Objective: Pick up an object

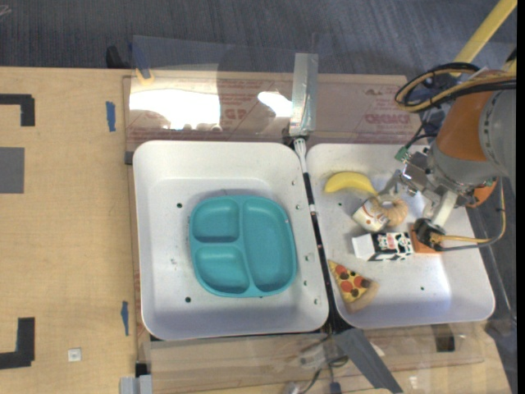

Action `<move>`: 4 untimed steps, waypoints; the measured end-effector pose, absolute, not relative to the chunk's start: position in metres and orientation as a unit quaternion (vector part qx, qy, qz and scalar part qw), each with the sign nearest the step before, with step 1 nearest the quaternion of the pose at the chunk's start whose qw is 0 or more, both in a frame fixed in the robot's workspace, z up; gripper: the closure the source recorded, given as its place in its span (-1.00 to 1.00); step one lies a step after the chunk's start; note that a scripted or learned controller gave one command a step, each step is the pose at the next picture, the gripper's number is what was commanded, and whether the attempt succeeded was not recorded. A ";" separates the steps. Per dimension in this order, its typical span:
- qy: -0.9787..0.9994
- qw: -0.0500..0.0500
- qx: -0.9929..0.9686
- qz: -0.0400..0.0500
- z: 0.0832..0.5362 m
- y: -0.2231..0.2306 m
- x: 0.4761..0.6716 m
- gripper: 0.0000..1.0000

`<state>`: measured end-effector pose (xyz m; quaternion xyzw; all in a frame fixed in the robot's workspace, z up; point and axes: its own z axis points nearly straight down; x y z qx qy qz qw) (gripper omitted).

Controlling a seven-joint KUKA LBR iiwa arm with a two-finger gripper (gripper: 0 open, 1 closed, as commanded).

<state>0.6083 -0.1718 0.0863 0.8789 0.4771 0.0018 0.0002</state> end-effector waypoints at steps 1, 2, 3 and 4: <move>0.653 0.003 0.757 0.003 0.086 -0.130 0.646 -1.00; 0.652 0.005 0.758 0.004 0.096 -0.130 0.647 1.00; 0.660 0.003 0.752 0.004 0.256 -0.058 0.620 1.00; 0.659 0.001 0.752 0.001 0.261 -0.059 0.620 1.00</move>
